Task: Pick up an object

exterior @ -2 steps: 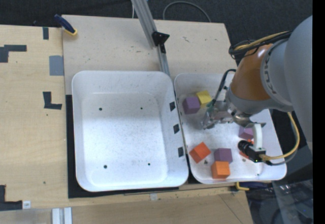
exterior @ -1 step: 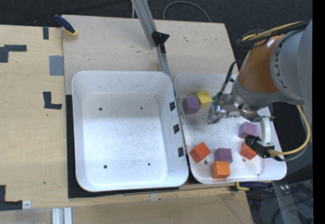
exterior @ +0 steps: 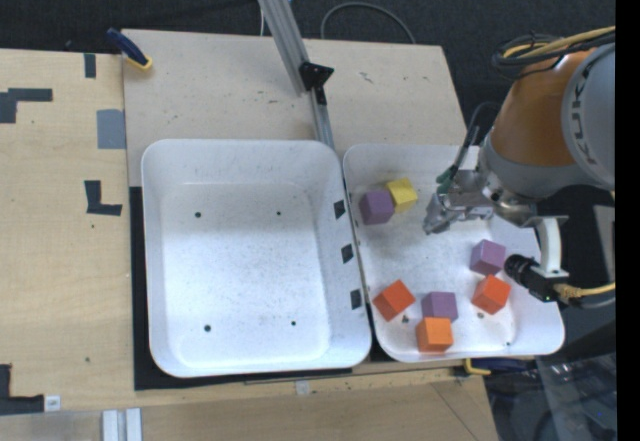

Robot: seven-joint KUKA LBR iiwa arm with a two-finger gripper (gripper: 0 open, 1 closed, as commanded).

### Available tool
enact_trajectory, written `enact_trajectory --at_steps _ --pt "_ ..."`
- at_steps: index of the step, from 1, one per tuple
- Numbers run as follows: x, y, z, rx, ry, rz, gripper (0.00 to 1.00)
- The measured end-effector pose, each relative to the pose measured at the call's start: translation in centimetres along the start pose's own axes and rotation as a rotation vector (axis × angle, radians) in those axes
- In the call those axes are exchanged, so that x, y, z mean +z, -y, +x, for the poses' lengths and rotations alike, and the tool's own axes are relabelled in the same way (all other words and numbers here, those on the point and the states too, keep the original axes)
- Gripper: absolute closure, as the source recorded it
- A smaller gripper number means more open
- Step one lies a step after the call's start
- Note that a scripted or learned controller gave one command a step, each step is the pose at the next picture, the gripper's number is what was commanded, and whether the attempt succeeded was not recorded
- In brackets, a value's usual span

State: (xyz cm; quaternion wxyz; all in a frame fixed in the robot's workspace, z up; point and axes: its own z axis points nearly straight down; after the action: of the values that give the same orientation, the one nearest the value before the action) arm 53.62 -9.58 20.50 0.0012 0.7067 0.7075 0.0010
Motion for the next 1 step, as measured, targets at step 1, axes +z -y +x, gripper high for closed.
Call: enact_trajectory --at_steps 1 --pt "-0.83 -0.04 0.03 0.0 0.0 0.003 1.0"
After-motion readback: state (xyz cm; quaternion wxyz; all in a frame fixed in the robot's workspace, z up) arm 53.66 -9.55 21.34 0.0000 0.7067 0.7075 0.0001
